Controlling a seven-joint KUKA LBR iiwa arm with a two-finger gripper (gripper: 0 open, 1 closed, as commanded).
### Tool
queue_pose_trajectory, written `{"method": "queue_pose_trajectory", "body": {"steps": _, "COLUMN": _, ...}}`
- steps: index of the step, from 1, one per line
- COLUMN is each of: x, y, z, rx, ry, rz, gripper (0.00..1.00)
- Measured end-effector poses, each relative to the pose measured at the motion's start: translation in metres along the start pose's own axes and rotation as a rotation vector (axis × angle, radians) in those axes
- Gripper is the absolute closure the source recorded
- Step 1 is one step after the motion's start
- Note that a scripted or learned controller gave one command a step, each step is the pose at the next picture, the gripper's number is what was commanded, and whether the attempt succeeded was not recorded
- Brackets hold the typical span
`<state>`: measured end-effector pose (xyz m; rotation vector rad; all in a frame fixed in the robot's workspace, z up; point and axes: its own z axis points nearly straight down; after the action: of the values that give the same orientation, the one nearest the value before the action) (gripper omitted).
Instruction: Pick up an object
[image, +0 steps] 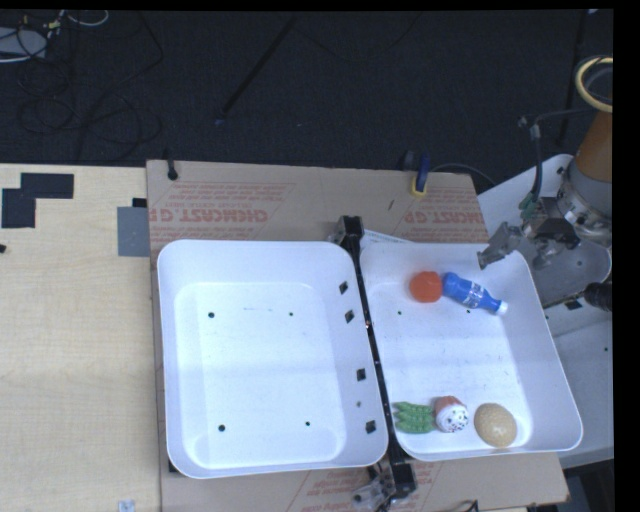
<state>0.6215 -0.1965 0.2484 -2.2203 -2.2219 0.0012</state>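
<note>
The pincer (527, 240) sits at the right bin's (560, 400) far corner near a blue bottle (472, 293); its state I cannot tell, the arm partly cut off.

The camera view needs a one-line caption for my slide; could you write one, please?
Arm at the right bin's far corner; inside lie an orange ball, blue bottle, green toy, spotted ball and tan egg.

We look down from a single fixed camera above the surface (80, 330), tilted so the far edge sits toward the top. We stand far enough back to take in both the left bin (262, 258) and the right bin (545, 330) whole, with the arm (585, 200) entering at right.
</note>
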Motion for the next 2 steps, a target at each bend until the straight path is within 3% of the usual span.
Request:
{"method": "queue_pose_trajectory", "body": {"steps": 1, "x": -0.0001, "y": 0.0002, "z": -0.0099, "rx": 0.000, "ry": 0.000, "rz": -0.002, "gripper": 1.00}}
{"method": "queue_pose_trajectory", "body": {"steps": 2, "x": 0.0001, "y": 0.0002, "z": -0.0095, "rx": 0.001, "ry": 0.000, "rz": -0.003, "gripper": 0.00}}
